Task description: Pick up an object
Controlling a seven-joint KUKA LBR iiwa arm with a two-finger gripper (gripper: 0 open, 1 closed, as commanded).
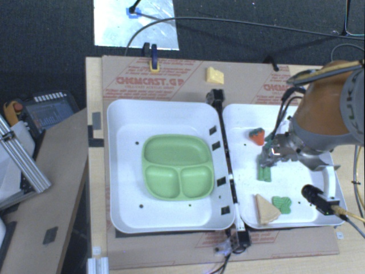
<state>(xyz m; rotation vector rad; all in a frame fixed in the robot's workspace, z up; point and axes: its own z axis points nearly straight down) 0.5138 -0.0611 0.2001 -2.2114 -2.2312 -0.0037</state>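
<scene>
Cardboard-covered bench (pixel 171 79), two white bins. Left bin (pixel 122 153): green divided plate (pixel 177 167). Right bin (pixel 245 124): orange-red piece (pixel 257 135), green stick (pixel 264 173), tan wedge (pixel 266 209), green leafy piece (pixel 282 204). Gripper (pixel 272 153) low over green stick, mid-right of frame; open or closed, cannot tell. Nothing visibly lifted; grasp and raise apparently remaining.

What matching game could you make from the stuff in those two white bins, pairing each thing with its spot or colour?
Things:
1. green divided plate
2. orange-red piece
3. tan wedge
4. yellow block

Descriptions:
A. on the cardboard behind the bins
B. alone in the left bin
C. front of the right bin, beside a small green leafy piece
D. back of the right bin, left of the tool

Pairs: 1-B, 2-D, 3-C, 4-A
</scene>
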